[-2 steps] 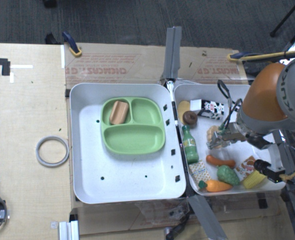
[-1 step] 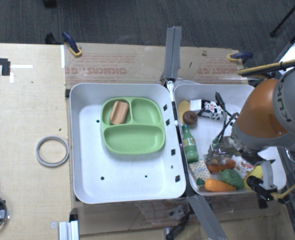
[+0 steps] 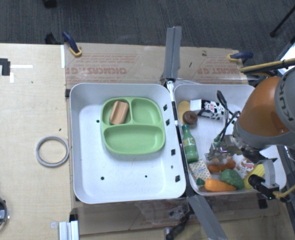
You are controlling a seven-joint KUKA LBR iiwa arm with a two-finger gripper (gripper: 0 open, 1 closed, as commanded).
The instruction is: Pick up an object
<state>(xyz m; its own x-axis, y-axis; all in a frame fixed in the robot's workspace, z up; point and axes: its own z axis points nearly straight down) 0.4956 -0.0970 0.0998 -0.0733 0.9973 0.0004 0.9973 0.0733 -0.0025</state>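
Camera view, bench: 2 shallow white plastic bins sit side by side on a pale wooden bench top, the left bin (image 3: 87,149) and the right bin (image 3: 207,90), so a program can reach either one from the same slanted vantage.

Camera view, left bin: a green plastic divided plate with 3 compartments (image 3: 133,136) lies near the bin's far half. A tan bread-roll toy (image 3: 118,112) rests in the plate's upper-left compartment; the other 2 compartments are bare.

Camera view, right bin: this bin is crowded, which makes it the likelier source for a pick. A small green bottle with a yellow label (image 3: 189,143) lies along the bin's left wall. A brown round toy (image 3: 190,117) sits above it, near a black-and-white carton (image 3: 212,108). An orange carrot toy (image 3: 219,185) lies at the near edge, just beside a dark green leafy toy (image 3: 232,177).

Camera view, arm: the grey arm with its orange band (image 3: 265,111) reaches in from the right and bends down over the cluttered right bin.

Camera view, gripper: the 2-finger gripper (image 3: 219,153) hangs low among the toys, just above the carrot and close beside the bottle. It appears aimed at the pile's middle.

Fingers: clutter and the wrist hide them; I cannot tell whether they stand apart or together.

Task's thing: no object shows between the fingers, so nothing counts as picked; the candidates all lie in the right bin.

Off the bins: a grey tape ring (image 3: 52,150) lies on the bench, well apart.
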